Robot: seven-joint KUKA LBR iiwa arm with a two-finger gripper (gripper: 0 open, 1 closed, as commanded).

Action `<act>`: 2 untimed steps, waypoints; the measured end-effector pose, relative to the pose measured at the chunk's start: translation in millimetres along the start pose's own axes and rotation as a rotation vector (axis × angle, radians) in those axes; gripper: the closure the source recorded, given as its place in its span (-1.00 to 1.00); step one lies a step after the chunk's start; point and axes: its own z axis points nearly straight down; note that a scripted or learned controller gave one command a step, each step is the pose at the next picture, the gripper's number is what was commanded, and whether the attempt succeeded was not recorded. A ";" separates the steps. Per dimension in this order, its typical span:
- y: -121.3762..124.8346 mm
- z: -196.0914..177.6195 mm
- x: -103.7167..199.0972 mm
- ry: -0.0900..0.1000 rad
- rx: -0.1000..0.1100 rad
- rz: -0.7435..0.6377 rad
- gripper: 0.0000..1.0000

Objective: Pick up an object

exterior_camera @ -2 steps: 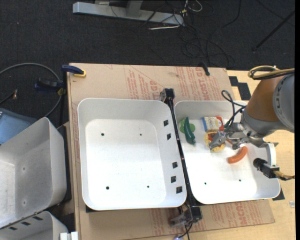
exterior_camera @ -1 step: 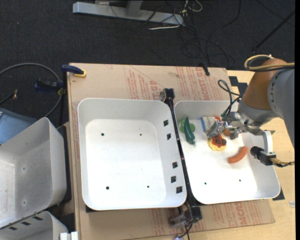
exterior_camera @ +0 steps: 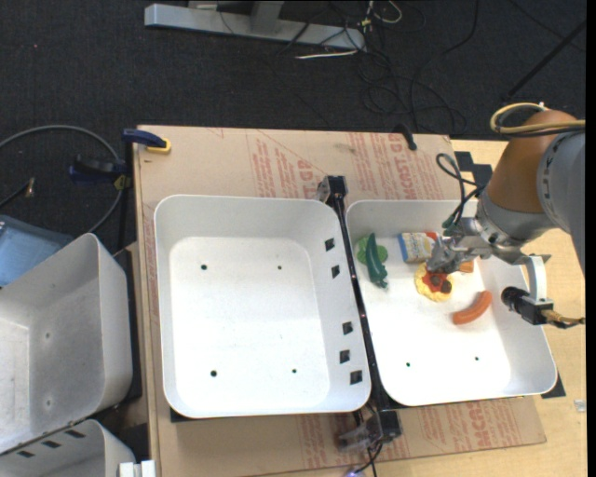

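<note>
Two smooth, shallow white bins sit side by side on cardboard. In the right bin point(exterior_camera: 521, 368), the gripper point(exterior_camera: 445, 264), fingers' state unclear, hangs over a yellow-and-red toy point(exterior_camera: 433, 284) near the far edge, between a green leafy piece point(exterior_camera: 374, 258) and an orange sausage shape point(exterior_camera: 471, 308).

bins point(exterior_camera: 251, 307): smooth white plastic | bench board point(exterior_camera: 279, 158): matt brown cardboard | floor point(exterior_camera: 74, 56): dark rough carpet

A grey plastic tub point(exterior_camera: 51, 345) stands at nine o'clock beside the cardboard sheet point(exterior_camera: 279, 163), blue clamps point(exterior_camera: 98, 170) at ten, a metal bar point(exterior_camera: 247, 20) at twelve
</note>
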 end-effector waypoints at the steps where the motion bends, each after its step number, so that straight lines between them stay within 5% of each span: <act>1: -0.7 1.2 0.2 0.000 0.003 0.000 -1.00; 2: -0.1 -9.2 0.1 -0.001 0.001 -0.002 1.00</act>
